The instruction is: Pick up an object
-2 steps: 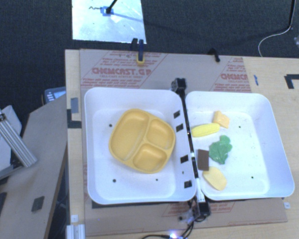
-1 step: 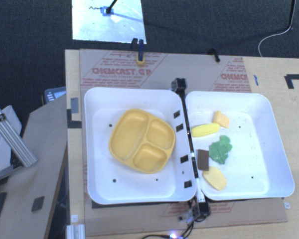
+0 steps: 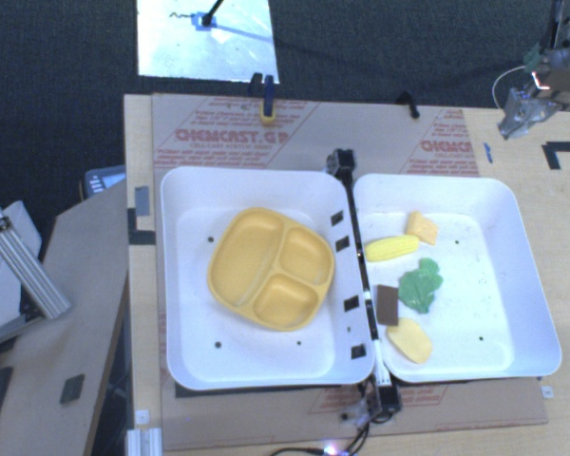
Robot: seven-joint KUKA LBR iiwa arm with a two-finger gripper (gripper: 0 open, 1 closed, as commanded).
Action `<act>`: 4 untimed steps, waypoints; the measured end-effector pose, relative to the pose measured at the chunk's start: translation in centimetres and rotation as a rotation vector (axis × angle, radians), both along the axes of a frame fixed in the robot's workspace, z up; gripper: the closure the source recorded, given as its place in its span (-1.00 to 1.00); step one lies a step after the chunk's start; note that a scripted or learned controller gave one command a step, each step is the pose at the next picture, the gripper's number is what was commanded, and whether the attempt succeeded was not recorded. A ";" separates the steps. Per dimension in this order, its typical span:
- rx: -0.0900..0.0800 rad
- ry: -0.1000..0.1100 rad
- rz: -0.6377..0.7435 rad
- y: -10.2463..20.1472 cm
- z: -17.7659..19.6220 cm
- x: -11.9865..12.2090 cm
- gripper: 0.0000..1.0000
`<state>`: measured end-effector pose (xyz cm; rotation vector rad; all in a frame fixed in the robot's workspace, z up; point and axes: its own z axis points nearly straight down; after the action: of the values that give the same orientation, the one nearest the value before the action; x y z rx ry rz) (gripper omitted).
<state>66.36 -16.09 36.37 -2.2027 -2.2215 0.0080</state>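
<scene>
over the far right corner of the surface point(image 3: 218, 126) your hand point(image 3: 527, 103) hangs, well outside both bins; you cannot tell its grip. corn point(image 3: 390, 248), cheese wedge point(image 3: 421, 227), broccoli point(image 3: 421, 285) cluster by the right bin's point(image 3: 527, 283) left wall, leaving open floor rightward.

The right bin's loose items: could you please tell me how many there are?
5: cheese wedge, corn cob, green broccoli, brown block, yellow piece nearest the front.

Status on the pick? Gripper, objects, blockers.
Gripper parked above right bin, nothing seen held. Corn, broccoli lie untouched. Approach looks unobstructed.
</scene>
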 end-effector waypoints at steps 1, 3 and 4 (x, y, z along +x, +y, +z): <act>-0.011 -0.035 -0.002 1.1 18.4 0.5 1.00; -0.011 -0.015 -0.016 -5.2 15.2 -9.0 1.00; -0.009 -0.020 -0.011 -4.7 17.5 -17.9 1.00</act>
<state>48.49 -20.78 53.83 -2.2290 -2.2242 -0.0048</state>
